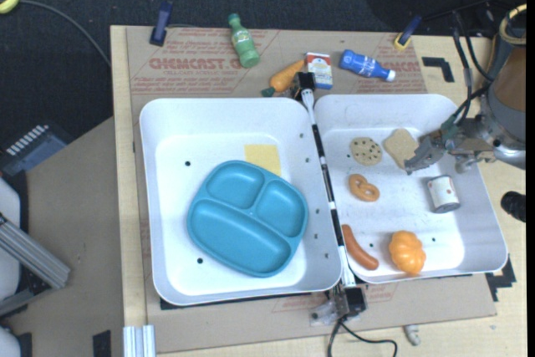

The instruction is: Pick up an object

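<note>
My gripper (439, 160) hangs over the right part of the right bin (476, 259). It is open, its two dark fingers spread with nothing between them. A silver can (443, 194) lies on its side just below it. A tan bread slice (400, 145) sits by the left finger, next to a cookie (365, 150). Lower in the same bin are a pretzel (364, 188), a red sausage (360, 247) and an orange pumpkin-like toy (406, 252).
The left bin (159, 180) holds a blue divided plate (247, 217) and a yellow cheese slice (262, 155). Behind the bins on the board lie a green bottle (244, 41), a carrot (287, 76), a small carton (318, 69) and a blue bottle (366, 66).
</note>
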You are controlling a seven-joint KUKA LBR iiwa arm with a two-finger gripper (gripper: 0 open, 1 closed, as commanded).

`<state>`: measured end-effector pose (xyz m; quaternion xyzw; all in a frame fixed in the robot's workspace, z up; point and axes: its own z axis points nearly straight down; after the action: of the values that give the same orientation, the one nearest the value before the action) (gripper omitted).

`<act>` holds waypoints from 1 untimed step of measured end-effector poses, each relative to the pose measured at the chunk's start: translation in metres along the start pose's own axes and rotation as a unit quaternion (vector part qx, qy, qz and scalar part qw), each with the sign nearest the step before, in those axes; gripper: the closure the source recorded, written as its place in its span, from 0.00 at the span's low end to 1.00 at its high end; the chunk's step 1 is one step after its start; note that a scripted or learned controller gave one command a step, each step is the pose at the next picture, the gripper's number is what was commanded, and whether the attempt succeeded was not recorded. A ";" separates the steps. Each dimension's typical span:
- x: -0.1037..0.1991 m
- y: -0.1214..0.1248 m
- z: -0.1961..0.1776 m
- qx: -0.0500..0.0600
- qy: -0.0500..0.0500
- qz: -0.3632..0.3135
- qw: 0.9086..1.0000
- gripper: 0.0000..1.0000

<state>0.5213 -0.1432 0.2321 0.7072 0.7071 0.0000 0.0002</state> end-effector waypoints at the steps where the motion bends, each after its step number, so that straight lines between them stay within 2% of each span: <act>1: -0.002 -0.043 0.101 0.001 0.001 0.000 1.000 0.00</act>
<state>0.4782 -0.1454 0.1316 0.7075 0.7068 -0.0006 -0.0012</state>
